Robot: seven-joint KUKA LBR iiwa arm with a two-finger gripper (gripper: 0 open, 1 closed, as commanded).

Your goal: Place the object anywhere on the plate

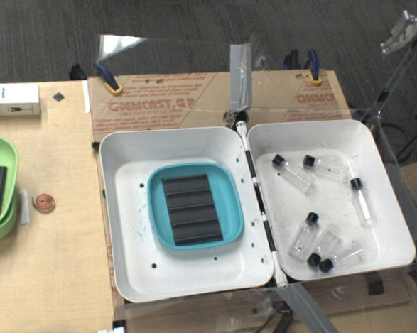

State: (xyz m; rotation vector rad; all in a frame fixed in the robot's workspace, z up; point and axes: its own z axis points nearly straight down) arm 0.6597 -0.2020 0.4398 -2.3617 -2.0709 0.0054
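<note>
Seeing two white bins touching side by side on bench, L bin [130, 267] and R bin [389, 206]. Seeing teal plate [228, 196] w/ rounded corners sitting flat in middle of L bin, apart from all bin walls. Noting black ribbed insert [191, 210] lying on plate's centre, ridges running across, teal rim showing all round it.

Counting approx. six clear vials w/ black caps lying on their sides in R bin, none on plate. Spotting vial [292, 172] and vial [324, 163] near bin's back, close together; long vial [362, 201] lying toward R wall, cap pointing back; vial [304, 235] nr centre, tilted; two more vials [339, 254] bunching at front edge, caps just beside each other. Seeing all vials well apart from plate, bin walls standing between.

Jaw state: can't tell.

Seeing printed cardboard sheet [161, 101] lying behind bins, held by clamps [108, 80]. Noting green tray [5, 212] at far L edge, white box [8, 101] at back L, small round orange thing [44, 203] resting on wood beside tray.
</note>
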